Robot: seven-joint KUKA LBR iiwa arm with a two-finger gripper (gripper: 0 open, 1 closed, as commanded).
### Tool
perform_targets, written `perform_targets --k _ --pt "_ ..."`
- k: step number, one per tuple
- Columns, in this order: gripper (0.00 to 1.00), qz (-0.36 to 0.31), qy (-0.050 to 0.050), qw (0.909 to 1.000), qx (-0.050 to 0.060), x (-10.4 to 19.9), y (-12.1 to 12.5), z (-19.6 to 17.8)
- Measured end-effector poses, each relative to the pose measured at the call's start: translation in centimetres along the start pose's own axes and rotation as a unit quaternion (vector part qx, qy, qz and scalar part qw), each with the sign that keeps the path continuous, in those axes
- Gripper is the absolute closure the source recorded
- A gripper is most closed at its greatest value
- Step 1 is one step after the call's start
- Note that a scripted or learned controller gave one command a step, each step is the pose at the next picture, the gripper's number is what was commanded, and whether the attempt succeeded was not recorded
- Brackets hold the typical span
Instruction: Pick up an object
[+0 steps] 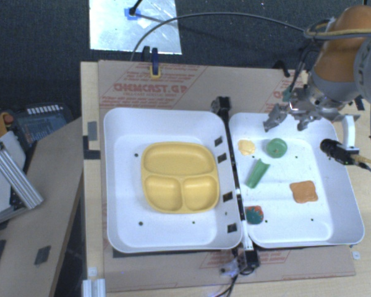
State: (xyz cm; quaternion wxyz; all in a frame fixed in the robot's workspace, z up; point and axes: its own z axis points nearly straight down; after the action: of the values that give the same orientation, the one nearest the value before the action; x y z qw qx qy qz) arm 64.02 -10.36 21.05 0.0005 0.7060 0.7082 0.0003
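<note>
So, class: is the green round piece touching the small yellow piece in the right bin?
Apart. The camera view shows bare white bin floor between the green round piece and the small yellow piece.

1. Dark carpeted floor [37, 42] surrounds the bench from nine to twelve o'clock.
2. A shiny metal sheet [135, 16] lies at twelve o'clock.
3. A pale side table [31, 228] stands at eight o'clock, bearing an aluminium rail [9, 169].
</note>
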Motion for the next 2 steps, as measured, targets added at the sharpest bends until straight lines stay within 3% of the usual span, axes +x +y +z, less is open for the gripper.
perform_targets --k 1,2 --pt "0.0 0.001 0.0 1.0 0.001 0.3 -0.2 6.1" --pt "0.0 -0.001 -0.003 1.0 -0.009 0.6 0.5 9.3"
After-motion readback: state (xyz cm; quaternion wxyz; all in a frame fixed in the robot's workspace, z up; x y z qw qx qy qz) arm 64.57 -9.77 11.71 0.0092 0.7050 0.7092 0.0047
